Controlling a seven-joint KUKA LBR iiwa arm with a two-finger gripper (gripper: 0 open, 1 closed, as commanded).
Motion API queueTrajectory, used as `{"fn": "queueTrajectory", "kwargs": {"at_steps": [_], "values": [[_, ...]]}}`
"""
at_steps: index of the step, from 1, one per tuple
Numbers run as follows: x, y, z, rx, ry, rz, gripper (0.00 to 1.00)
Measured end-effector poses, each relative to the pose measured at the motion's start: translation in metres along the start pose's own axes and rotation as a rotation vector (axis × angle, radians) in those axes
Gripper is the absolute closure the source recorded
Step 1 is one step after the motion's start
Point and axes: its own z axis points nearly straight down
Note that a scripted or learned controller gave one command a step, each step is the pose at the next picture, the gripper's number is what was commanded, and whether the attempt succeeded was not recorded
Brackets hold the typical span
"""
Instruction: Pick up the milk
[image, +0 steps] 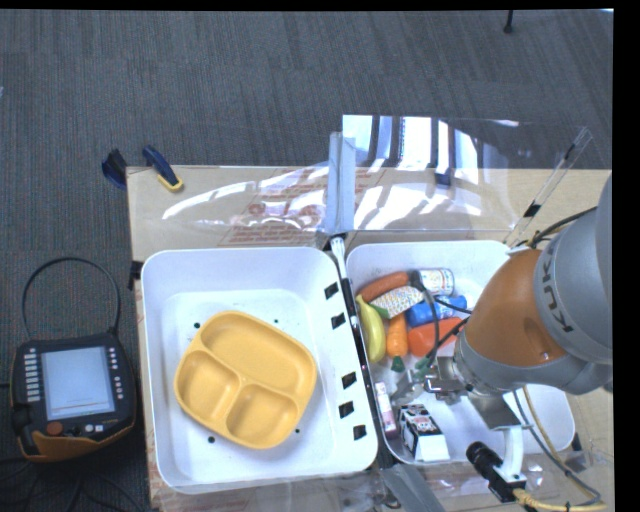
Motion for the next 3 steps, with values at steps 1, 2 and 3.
{"fn": "queueTrajectory", "kwargs": {"at_steps": [1, 2, 3], "values": [[0.0001, 0.0002, -0.0002, -0.001, 0.000, 0.026, 0.00], [0.0007, 0.0002, -0.0002, -0.001, 0.000, 0.015, 0.00], [-0.0008, 0.0002, -0.0003, -0.001, 0.000, 0.022, 0.00]]}}
